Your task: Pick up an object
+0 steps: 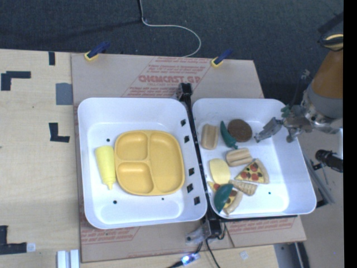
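Nearest you, at the front of the right bin (290, 200), you see a green piece (224, 193) lying over a pale wedge (232, 201), both close to the divider between the bins. Just behind them sit a pizza slice (252, 173) with red dots and a yellow cheese block (220, 171), side by side, with a small bun (239, 157) touching the top of the slice.

In the left bin (95, 149) you find a yellow divided plate (149, 162) with three compartments, and a yellow bottle (105, 166) lying just beside its left edge, lengthwise front to back.

Farther back in the right bin, a tan bread roll (209, 136) stands near the divider, a dark green pepper (226, 134) lies just right of it, and a brown round patty (240, 129) sits beside that.

The pincer (266, 131) hangs over the back right part of the right bin, just right of the patty and apart from it. Its fingers look spread, with nothing between them. The arm (326, 88) reaches in from the right, with its orange band above the wrist.

Beyond the bins, you see cardboard (162, 80) with red print on the bench (28, 105), two clips, yellow (96, 51) and blue (222, 57), at its far corners, and a white cable (167, 27) looping across the dark floor
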`<act>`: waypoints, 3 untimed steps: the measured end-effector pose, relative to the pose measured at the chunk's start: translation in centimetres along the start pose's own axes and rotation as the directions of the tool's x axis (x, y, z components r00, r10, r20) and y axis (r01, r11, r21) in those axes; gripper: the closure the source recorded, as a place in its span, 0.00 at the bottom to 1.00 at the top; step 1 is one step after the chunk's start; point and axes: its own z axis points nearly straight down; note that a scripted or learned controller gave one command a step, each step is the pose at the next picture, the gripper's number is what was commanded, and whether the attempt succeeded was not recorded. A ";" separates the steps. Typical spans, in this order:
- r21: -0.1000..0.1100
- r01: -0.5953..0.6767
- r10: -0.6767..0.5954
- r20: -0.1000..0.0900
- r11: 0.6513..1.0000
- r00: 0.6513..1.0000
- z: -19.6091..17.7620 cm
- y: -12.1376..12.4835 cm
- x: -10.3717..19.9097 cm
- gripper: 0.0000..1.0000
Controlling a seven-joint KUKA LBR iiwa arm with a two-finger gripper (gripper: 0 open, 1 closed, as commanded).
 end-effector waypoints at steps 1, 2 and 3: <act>-0.014 0.003 -0.003 0.003 1.000 1.000 -0.8 0.3 0.0 0.00; -0.009 0.004 -0.004 0.003 1.000 1.000 4.1 -0.6 0.0 0.00; -0.009 0.003 -0.003 0.002 1.000 1.000 9.4 -1.0 1.1 0.00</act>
